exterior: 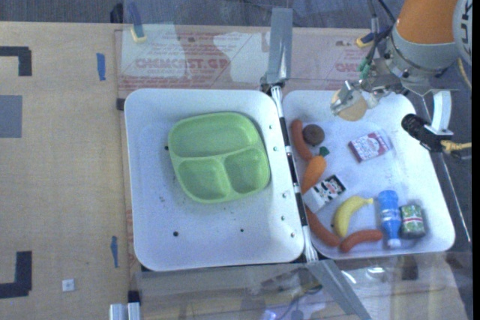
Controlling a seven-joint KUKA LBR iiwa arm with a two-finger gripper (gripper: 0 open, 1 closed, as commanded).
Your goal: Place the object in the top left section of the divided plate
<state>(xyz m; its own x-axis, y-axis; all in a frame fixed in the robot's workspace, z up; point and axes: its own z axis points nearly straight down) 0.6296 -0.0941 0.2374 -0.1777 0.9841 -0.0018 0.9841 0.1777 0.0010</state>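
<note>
Your gripper (351,100) sits over right bin's (442,183) far-left corner, fingers clamped on small tan round thing (352,109). Green plate (219,157) in left bin (150,221), well apart.

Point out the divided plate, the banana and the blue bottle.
divided plate (217,133): camera view, floor of its large upper section.
banana (349,212): camera view, middle of the yellow curve.
blue bottle (388,216): camera view, middle of its body.
</note>
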